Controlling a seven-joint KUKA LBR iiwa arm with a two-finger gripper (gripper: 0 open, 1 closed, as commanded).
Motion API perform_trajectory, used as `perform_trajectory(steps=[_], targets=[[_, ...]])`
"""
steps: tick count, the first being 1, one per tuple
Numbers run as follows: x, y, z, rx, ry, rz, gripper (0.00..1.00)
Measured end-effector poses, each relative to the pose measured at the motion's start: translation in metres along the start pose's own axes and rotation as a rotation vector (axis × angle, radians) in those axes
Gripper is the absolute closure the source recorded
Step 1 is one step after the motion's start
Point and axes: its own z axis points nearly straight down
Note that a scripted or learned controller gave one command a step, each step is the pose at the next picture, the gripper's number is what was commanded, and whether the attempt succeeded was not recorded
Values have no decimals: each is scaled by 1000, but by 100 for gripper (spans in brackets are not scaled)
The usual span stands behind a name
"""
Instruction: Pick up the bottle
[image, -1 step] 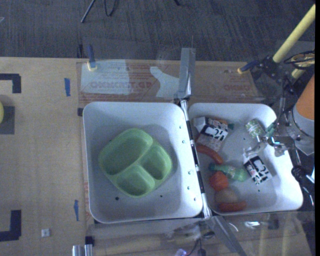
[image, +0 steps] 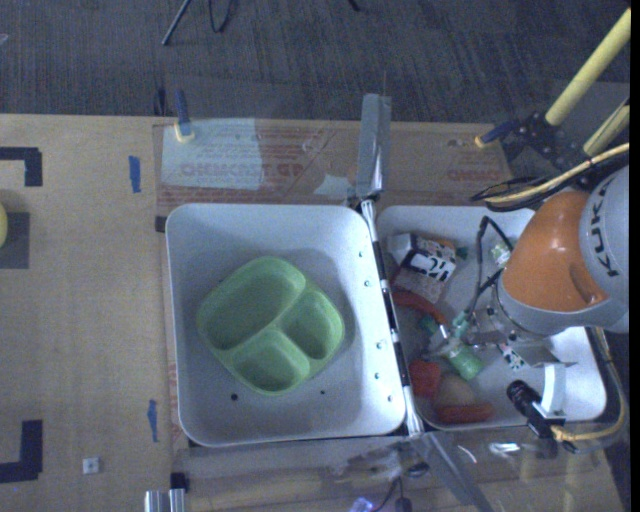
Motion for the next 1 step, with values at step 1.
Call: perform_trajectory(steps=[1], targets=[[-1, 1, -11, -5, -1, 3, 100]])
